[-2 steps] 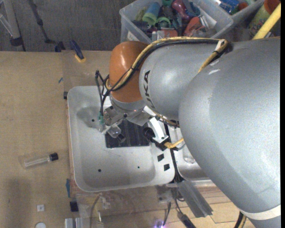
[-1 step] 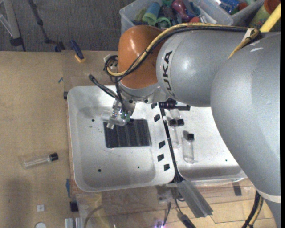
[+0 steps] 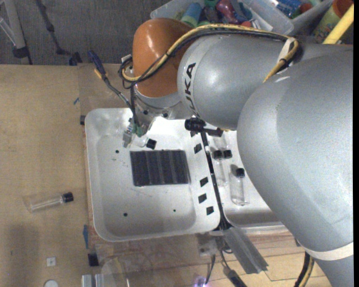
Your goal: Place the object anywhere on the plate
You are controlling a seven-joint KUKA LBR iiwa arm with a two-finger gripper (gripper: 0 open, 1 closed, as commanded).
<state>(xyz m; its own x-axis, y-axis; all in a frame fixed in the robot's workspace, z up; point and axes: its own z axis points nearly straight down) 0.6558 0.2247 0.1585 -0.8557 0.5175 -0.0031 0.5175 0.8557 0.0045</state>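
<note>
Now the claw point(image 3: 136, 132) is hovering over the left bin point(image 3: 101, 168), just above the dark ribbed plate point(image 3: 160, 167). Can't tell its state. "KUKA" is showing on the arm point(image 3: 224, 73).

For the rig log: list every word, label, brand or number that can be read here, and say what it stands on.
"KUKA": black letters on the grey arm, running down its casing; the lower letters curve out of sight.
Small clear vials in the right bin: any labels too small to read.
No other text is readable.

Tan wooden bench point(image 3: 39, 140), dark grey floor point(image 3: 50, 28), cluttered clear tub point(image 3: 269, 14) behind
</note>
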